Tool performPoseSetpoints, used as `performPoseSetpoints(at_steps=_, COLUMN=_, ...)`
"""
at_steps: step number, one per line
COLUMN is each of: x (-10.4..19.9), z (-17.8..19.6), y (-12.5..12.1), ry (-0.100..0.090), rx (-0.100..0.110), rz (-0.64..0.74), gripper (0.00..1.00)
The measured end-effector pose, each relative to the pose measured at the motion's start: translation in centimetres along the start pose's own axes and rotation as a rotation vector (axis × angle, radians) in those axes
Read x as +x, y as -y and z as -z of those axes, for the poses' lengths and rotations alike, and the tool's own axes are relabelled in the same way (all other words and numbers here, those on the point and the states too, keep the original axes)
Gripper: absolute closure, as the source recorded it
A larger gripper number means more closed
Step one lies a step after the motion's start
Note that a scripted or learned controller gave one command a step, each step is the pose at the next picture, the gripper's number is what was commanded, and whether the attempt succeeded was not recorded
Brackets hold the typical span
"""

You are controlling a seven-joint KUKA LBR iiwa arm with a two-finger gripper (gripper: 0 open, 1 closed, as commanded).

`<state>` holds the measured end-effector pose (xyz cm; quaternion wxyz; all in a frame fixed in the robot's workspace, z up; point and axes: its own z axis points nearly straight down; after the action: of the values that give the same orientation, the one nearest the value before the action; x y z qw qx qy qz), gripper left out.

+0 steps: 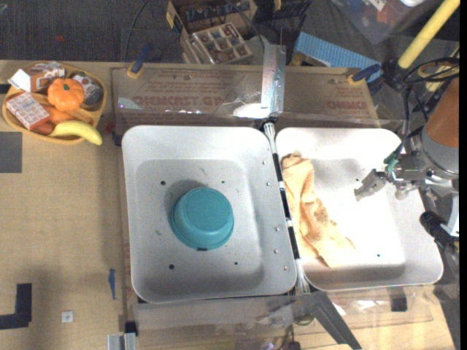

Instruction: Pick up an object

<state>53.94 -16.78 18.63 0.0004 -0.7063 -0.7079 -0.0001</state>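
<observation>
A teal bowl (203, 217) lies upside down in the middle of the left white bin (139, 166). A crumpled tan-orange cloth (310, 210) lies along the left side of the right white bin (416, 268), next to the divider between the bins. My gripper (368, 186) hangs over the right bin's right half, reaching in from the right edge. It is well to the right of the cloth and apart from it. No object is seen in it.
A bowl of toy food (51, 104) with a pumpkin and a banana sits on the bench at the far left. Cardboard flaps and boxes (211, 31) stand behind the bins. Cables and a yellow pole (430, 24) are at the back right.
</observation>
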Motion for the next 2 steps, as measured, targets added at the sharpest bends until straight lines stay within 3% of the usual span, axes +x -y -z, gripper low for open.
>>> performPoseSetpoints(at_steps=1, x=6.2, z=-7.4, y=-12.6, ry=0.002, rx=-0.003, rz=0.157, gripper=0.0)
performPoseSetpoints(at_steps=2, x=6.8, z=-9.5, y=-5.7, ry=0.002, rx=-0.013, rz=0.216, gripper=0.0)
